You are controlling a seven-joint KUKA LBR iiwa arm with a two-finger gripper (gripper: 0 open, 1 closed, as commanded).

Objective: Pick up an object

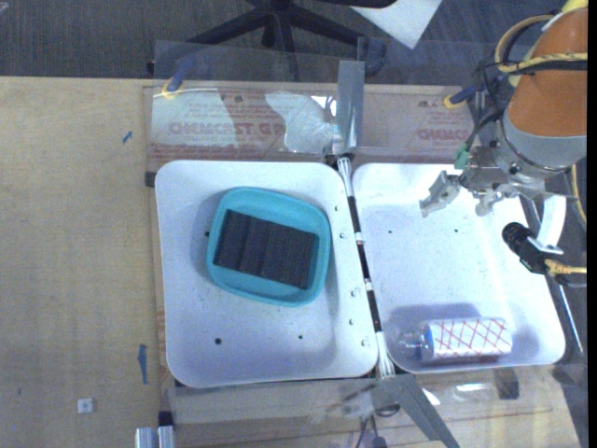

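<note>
wooden bench surface (75,250) is seen bearing two white bins, with the right bin (448,278) taken as landmark. at its near edge a capped tube with a red lattice pattern (462,337) lies on its side. over the bin's far right part the gripper (457,199) hovers, fingers spread apart and nothing held between them. beside it, in the left bin (187,325), a blue tray with a dark pad (268,245) rests. the tube is judged the nearer target: the fingers should be turned across its narrow width and lowered centred before being closed.
</note>
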